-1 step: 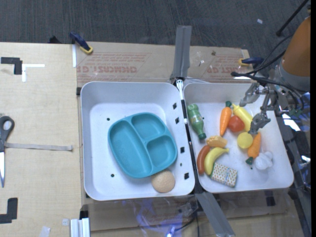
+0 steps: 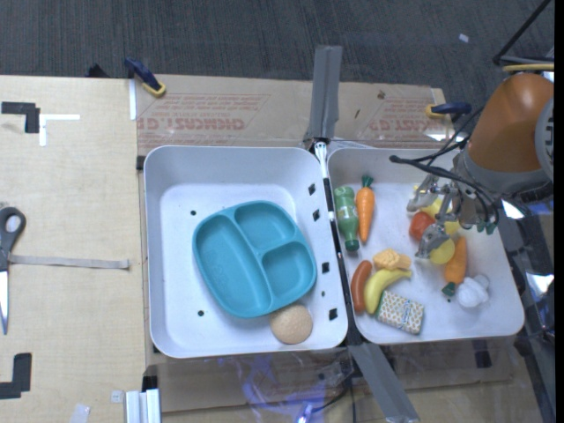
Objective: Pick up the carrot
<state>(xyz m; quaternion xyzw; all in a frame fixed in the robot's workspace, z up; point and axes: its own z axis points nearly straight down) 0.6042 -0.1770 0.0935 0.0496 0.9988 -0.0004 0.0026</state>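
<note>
Hand (image 2: 434,236) grip state unclear; best shifted well left to the carrot (image 2: 365,211), fingers straddling its narrow width before closing

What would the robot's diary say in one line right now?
phase: reaching | gripper: over right white bin | orange green-topped carrot: lying by the bin's left wall, untouched | held: nothing seen

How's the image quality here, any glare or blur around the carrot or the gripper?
Camera view: the carrot is sharp and evenly lit; the gripper is softer, lost among wiring; bluish-purple glare smears the bottom edge below the left bin.
</note>
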